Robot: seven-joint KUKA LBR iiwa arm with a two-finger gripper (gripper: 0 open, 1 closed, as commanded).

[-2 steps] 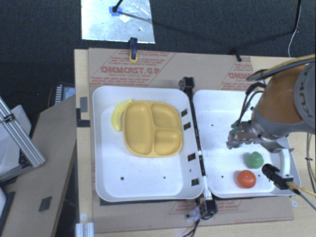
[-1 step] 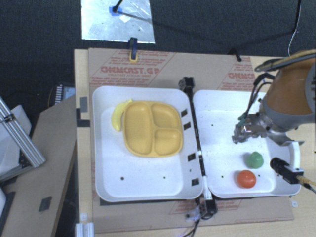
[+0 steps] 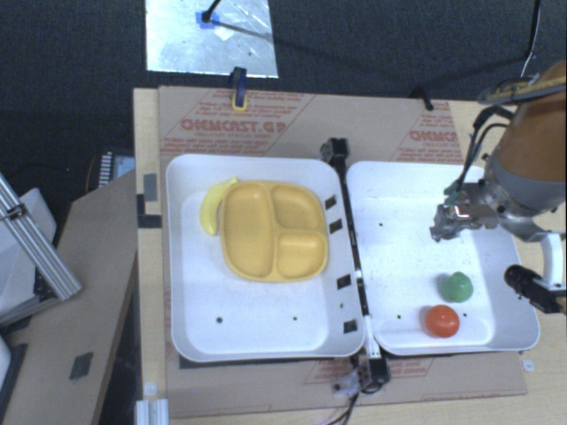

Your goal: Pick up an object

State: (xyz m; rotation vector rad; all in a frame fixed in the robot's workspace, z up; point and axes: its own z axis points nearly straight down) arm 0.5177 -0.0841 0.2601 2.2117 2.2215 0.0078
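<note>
Filling much of the left bin point(image 3: 190, 317) is a yellow divided tray point(image 3: 270, 230), with a banana point(image 3: 213, 205) tucked against its left edge, partly hidden. Down in the right bin point(image 3: 399, 264) lie a green round object point(image 3: 457, 286) and, just below it, an orange-red ball point(image 3: 442, 320). Above them hangs the gripper point(image 3: 449, 222), its state impossible to tell; the arm is cut off at right.

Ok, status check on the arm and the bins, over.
Gripper over the right bin, nothing seen between its fingers. Green object and red ball lie below it, untouched. Yellow tray and banana in the left bin. Nothing in the way.
</note>
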